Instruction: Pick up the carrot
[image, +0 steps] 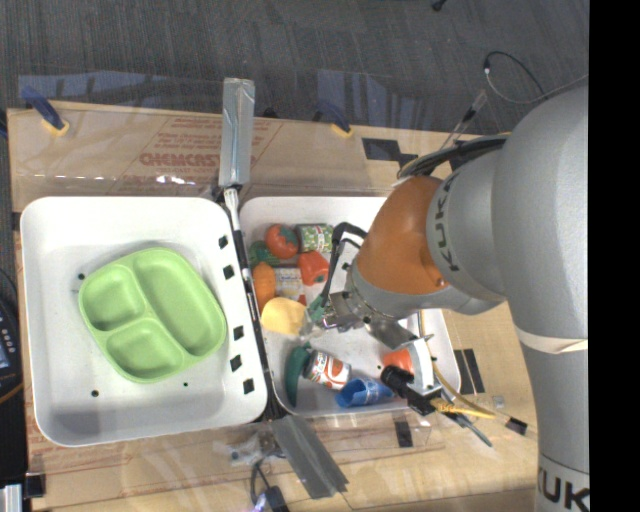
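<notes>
Left bin (60, 330): green three-compartment plate (152, 312) being held at centre. Right bin (455, 375): carrot (264, 283) lying against left wall, orange, resting on bin floor, not gripped. Yellow item (283, 317) touching carrot's near end. Tomato-like item (281, 240) and green-labelled can (316, 237) lying at far side. Red-white can (328, 371) and blue item (362, 392) lying at near side. Gripper (335, 312) being positioned over bin centre, right of carrot; finger state cannot be told, fingers being hidden under wrist.
</notes>
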